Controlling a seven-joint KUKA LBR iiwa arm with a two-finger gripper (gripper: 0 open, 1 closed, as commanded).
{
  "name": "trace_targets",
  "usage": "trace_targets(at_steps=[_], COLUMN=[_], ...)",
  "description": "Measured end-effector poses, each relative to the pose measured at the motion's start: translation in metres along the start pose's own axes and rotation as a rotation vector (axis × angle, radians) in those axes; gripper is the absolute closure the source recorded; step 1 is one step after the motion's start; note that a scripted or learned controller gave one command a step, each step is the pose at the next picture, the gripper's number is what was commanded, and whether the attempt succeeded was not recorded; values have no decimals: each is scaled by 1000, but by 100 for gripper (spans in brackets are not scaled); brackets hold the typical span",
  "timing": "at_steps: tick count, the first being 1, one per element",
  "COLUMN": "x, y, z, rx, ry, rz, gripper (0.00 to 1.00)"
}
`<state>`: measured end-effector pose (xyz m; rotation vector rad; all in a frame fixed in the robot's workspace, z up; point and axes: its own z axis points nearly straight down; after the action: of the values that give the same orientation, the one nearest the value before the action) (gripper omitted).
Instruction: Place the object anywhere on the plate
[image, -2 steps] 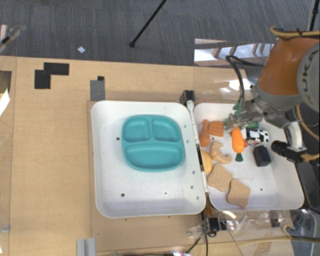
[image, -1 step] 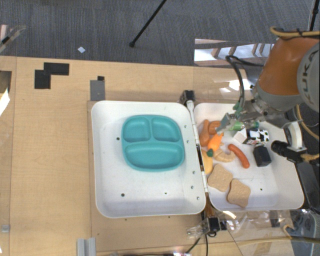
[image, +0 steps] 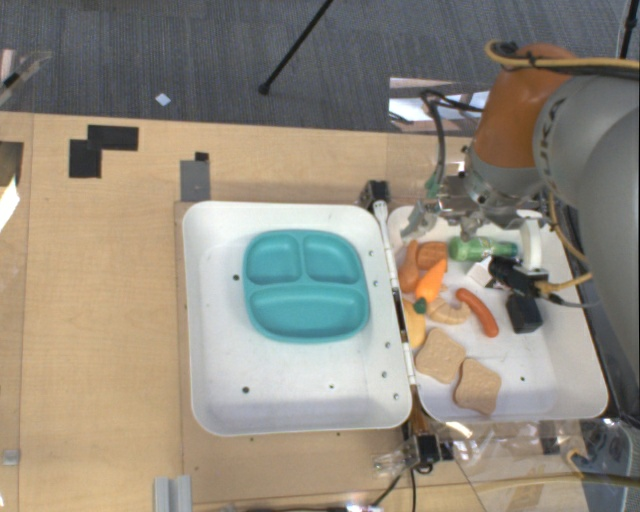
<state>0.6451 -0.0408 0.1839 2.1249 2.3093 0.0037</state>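
Two shallow white bins sit side by side on the surface (image: 100, 350), and the sorting seems to explain the layout. The left bin (image: 200, 330) carries a teal plate (image: 305, 285) with three compartments, laid flat in its middle as the drop spot, while the right bin (image: 570, 380) collects the toy food.

From the overhead camera I see an orange carrot (image: 432, 278), a red sausage (image: 478, 311), two bread slices (image: 440, 355) and a green piece (image: 480, 247) scattered there, none on the plate. Which one is the object I cannot say for sure. The green piece lies closest beneath the pincer (image: 478, 222), which hangs over the far end of the right bin, seemingly lined up for a pick. Whether the pincer is released or clenched, I cannot tell.
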Motion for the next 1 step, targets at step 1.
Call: trace_targets(at_steps=[1], x=[0], y=[3], z=[-13], rx=[-9], ry=[-5], rz=[-10], gripper=[100])
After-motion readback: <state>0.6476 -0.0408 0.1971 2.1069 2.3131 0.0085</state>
